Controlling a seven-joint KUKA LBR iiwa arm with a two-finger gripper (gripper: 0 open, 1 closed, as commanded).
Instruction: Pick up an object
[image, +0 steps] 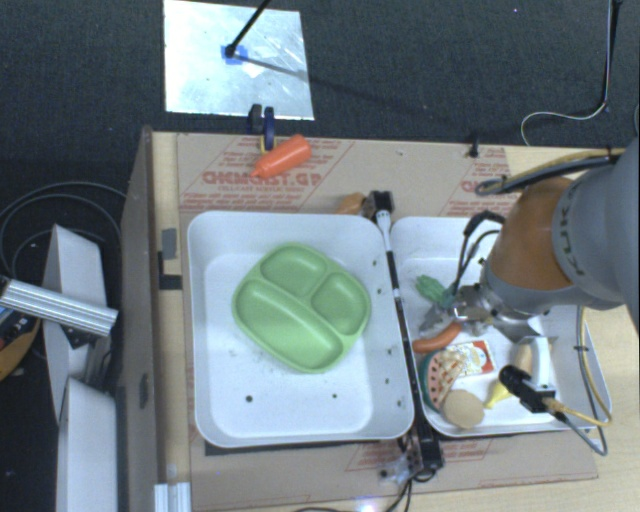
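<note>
At the near edge of the right bin (440, 250) a beige round toy (463, 408) was seen. Just beyond it, by the bin's left wall, a red sausage (438, 340) was found lying flat; it was judged light, stiff and smooth-skinned, so best taken across its narrow middle, where the rounded surface is least likely to slip out. The gripper (447, 315) was placed just over the sausage's far side, though how wide it stood could not be told, and farther off a green piece (431, 289) was noted.
</note>
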